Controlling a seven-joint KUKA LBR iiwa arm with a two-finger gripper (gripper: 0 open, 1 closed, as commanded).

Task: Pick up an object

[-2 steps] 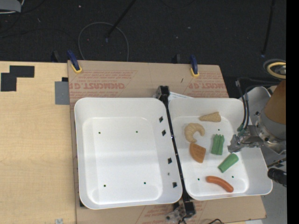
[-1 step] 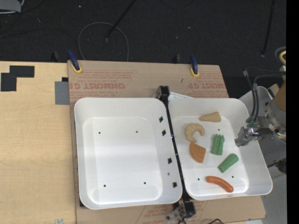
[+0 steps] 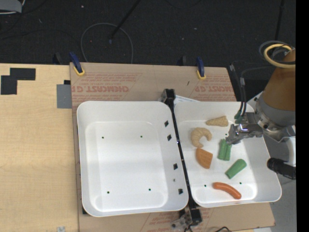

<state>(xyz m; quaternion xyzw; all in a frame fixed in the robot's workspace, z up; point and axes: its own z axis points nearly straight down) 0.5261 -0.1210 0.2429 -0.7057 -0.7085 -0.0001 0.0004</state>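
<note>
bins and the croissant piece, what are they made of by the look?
Bins: likely thin moulded plastic, white, semi-gloss; soft sheen, rounded corners and raised rims. Croissant piece: probably toy food in plastic or foam, matte tan; uniform colour, smooth segmented curve, no crumbs. Too small to tell which.

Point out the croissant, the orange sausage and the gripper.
croissant [image 3: 200,136]: camera view, middle of its curved body.
orange sausage [image 3: 227,190]: camera view, middle of its length.
gripper [image 3: 232,136]: camera view, at its fingertips, over a green piece's top end.

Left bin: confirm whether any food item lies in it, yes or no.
No; the croissant, orange wedge and sausage all lie in the right bin.
</note>
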